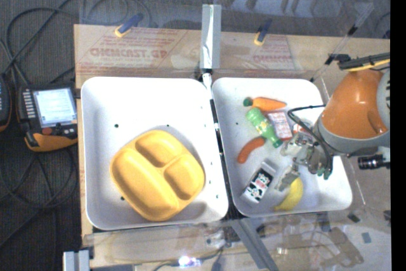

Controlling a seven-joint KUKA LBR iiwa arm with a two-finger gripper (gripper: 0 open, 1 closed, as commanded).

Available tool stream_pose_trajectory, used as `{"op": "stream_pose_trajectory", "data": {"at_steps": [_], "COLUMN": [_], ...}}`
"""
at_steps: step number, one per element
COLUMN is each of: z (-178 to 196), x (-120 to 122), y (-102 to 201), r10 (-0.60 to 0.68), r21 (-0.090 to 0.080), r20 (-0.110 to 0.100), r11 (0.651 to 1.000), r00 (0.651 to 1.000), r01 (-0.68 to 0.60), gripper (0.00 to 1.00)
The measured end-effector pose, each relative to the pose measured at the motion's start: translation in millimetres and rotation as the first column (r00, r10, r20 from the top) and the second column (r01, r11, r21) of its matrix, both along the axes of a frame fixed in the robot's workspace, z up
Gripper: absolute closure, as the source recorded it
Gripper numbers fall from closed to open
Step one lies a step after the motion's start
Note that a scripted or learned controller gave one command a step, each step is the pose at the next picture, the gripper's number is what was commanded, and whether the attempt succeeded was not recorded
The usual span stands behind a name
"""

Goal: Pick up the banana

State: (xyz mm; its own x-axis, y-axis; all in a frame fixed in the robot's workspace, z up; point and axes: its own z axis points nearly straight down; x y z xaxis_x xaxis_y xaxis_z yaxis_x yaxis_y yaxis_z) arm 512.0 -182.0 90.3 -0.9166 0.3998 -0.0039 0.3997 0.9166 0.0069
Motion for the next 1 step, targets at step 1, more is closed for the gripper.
{"op": "stream_pose_trajectory", "data": {"at_steps": [1], "z": [11.5], "x": [3.4], "y": [0.6], "r10": [0.001], "r21": [-0.002], "r20": [0.010], "r11": [1.000], "r00": [1.000], "r01": [-0.001], "gripper": [1.00]}}
